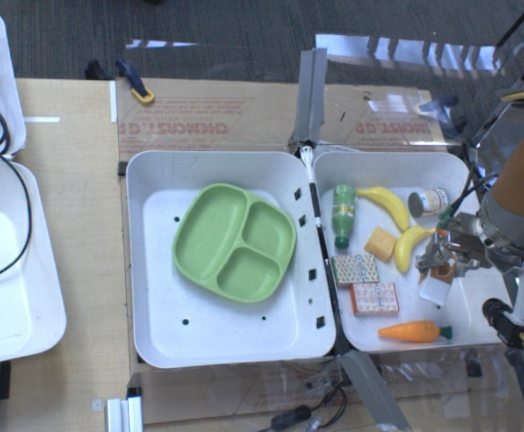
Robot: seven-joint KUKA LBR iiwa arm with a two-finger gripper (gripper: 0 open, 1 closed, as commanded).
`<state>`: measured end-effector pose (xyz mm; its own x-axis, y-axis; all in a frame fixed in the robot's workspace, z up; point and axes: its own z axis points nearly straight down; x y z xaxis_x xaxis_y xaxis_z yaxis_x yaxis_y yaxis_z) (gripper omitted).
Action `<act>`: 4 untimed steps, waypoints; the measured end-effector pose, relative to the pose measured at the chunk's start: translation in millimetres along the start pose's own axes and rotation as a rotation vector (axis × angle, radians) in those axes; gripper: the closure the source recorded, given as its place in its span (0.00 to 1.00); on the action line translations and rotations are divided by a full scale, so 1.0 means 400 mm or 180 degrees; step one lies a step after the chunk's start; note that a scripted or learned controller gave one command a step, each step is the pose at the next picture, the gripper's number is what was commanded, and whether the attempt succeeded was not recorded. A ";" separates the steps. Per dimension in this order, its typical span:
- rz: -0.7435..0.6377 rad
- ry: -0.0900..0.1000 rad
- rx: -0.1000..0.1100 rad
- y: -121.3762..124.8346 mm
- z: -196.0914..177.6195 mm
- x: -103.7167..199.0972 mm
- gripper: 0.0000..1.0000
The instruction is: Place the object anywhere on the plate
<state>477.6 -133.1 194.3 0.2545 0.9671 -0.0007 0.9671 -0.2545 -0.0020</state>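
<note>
- The light green plastic plate (pixel 234 241), rounded and split into three compartments, lies slightly turned in the left white bin (pixel 154 331), well to the left of the gripper (pixel 442 261) across the divider between the bins.
- The gripper hangs low over the right white bin (pixel 361 331), near its right side; the grey arm with its orange band (pixel 523 183) comes in from the right edge and is cut off there.
- Whether the gripper is spread or closed cannot be told: its tip is a dark tangle of metal and reddish parts, and nothing can be made out between them.
- Just below the gripper a small white piece (pixel 435 291) shows, partly covered by it; what it is cannot be told.
- Touching or just left of the gripper lies a short yellow banana (pixel 408 246), beside a small yellow-orange block (pixel 381 243).
- Up and to the left of the gripper are a longer yellow banana (pixel 384 203) and a small silver can with a label (pixel 427 202), lying on its side.
- Further left stands out a green bottle (pixel 343 212), lying along the divider.
- Down and left of the gripper are two flat printed boxes (pixel 365 284), their print too small to read.
- Below the gripper, near the bin's front wall, lies an orange carrot with a green end (pixel 411 332).
</note>
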 end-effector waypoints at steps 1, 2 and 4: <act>-0.0713 -0.0004 0.0004 0.084 -0.051 0.173 1.00; -0.0648 -0.0005 0.0005 0.216 0.010 0.387 1.00; -0.0302 -0.0007 0.0000 0.318 0.008 0.379 1.00</act>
<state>639.2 -18.7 190.6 0.1619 0.9868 -0.0026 0.9868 -0.1619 -0.0022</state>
